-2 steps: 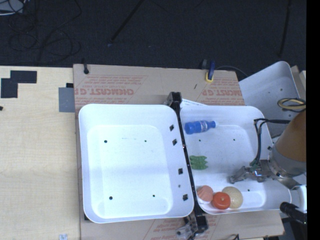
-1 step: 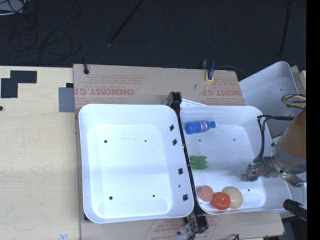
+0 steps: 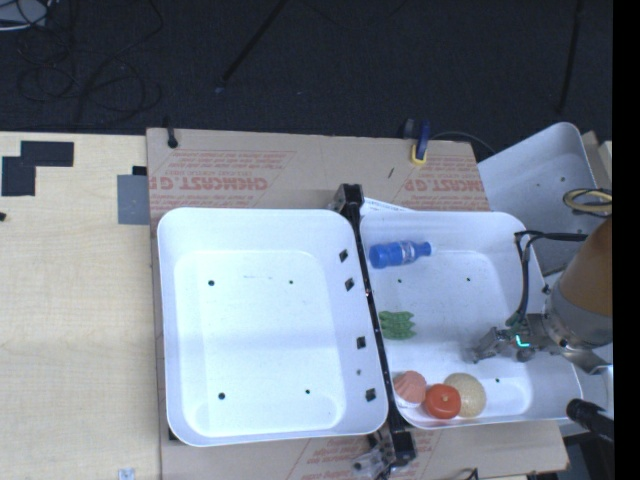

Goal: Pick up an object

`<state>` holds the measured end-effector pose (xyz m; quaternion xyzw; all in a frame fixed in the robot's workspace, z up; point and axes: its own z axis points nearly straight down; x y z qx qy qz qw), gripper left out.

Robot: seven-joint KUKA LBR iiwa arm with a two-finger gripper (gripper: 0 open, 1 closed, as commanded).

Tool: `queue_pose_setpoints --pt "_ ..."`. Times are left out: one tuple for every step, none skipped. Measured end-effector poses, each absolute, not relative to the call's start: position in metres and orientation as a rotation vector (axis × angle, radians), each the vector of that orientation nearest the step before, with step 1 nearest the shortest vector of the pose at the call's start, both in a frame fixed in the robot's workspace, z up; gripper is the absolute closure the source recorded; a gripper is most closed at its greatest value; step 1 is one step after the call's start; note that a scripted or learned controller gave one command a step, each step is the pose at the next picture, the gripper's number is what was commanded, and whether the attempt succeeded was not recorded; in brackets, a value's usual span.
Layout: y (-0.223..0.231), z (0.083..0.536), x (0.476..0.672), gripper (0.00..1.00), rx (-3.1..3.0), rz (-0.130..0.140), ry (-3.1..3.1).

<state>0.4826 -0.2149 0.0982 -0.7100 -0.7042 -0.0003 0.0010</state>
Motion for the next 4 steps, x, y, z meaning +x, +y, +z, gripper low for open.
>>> queue_pose_setpoints --pt "-0.2157 0.1082 0.4823 1.00 -2.232 0.000 -2.206" --pt "-0.2158 0.1077 0.4821 0.00 -2.235 0.000 -2.203" --pt "-0.2167 0.1176 0.4819 1.00 -2.237 0.001 -2.199" --pt "-0.2167 0.1171 0.4817 0.00 -2.240 0.001 -2.196"
